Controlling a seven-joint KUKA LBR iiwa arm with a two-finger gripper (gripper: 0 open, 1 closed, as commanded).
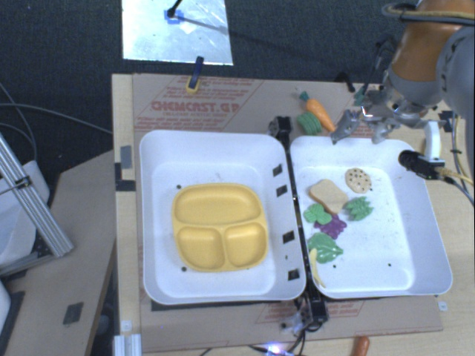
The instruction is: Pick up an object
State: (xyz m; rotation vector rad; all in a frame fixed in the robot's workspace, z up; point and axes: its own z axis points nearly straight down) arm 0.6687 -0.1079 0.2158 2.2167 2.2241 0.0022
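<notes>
My gripper (363, 128) hangs over the back rim of the right bin (438, 258), fingers spread apart with nothing between them. Below it in that bin lie a speckled cookie (358, 179), a tan bread slice (328, 196), two leafy green pieces (318, 214) (358, 208), purple grapes (333, 227), another green piece (325, 247) and a thin yellow strip (315, 267). An orange carrot (319, 111) with a green piece (309, 122) beside it lies on the cardboard just outside the bin, left of the gripper.
The left bin (156, 221) holds a yellow divided plate (220, 225). A silver sheet (178, 21) and a small blue-and-yellow tool (195, 75) lie behind the bins. A metal frame (30, 206) stands at the far left.
</notes>
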